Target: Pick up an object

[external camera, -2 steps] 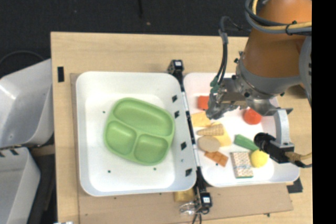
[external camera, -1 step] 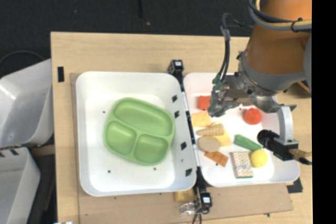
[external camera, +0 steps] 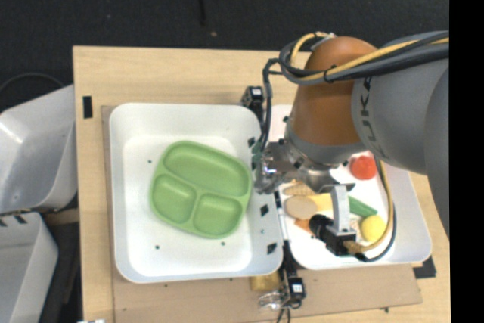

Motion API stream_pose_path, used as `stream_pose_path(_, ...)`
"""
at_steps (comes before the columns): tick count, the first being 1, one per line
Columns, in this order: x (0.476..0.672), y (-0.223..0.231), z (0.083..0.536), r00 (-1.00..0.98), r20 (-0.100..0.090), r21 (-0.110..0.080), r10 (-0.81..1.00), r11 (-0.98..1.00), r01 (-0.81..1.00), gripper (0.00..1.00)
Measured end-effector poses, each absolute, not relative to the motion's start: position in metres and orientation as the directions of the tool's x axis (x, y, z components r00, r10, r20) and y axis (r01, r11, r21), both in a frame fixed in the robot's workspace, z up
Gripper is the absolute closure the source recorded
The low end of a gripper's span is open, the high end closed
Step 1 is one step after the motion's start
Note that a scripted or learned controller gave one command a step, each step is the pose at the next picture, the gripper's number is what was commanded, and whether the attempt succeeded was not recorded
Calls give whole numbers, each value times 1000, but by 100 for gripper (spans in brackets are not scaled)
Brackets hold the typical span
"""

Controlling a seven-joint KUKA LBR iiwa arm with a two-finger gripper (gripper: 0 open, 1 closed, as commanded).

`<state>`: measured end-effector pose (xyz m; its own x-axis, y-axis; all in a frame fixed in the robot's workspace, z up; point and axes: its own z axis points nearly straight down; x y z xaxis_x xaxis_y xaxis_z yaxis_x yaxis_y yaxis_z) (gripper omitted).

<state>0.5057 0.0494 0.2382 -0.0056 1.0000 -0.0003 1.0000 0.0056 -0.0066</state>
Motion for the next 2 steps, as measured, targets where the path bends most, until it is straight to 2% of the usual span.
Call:
stream_pose_path(1,491,37,442,-4,1,16,1000,4,1000,100)
stream_pose_path(2,490,2,371,2,-2,-2,1000,-2,1000,100)
